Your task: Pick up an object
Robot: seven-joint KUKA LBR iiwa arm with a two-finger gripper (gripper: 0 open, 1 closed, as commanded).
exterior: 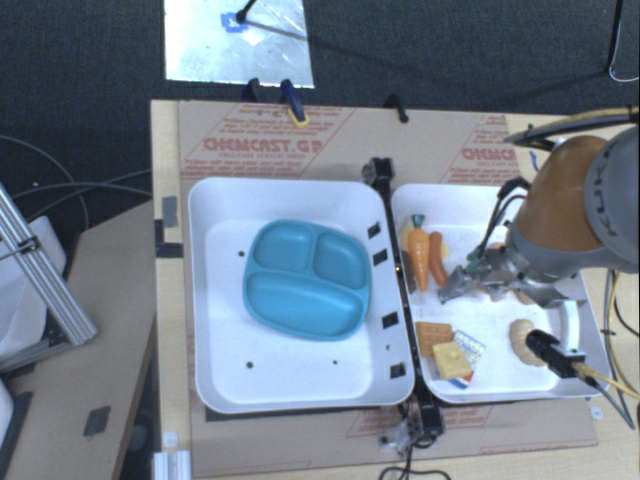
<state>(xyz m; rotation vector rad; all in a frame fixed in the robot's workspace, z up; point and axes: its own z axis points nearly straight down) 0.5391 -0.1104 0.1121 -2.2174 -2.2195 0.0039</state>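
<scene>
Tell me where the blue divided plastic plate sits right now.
The blue divided plastic plate lies flat in the middle of the left white bin, across the black divider from the orange toy carrot.

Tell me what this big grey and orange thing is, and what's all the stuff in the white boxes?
That is a robot arm, reaching in from the right. A computer program moves it, and its job is to pick something up. One camera looks down on the bench from above, at a slant.

At the arm's end are its jaws, low over the right bin. I can't tell if they are open or shut, and I can't see anything held in them.

Beside them lie two toy carrots. Nearer the front are a cracker-like piece, a yellow wedge like cheese, and a tan roll-like piece.

The left bin holds a blue plate split into three sections.
</scene>
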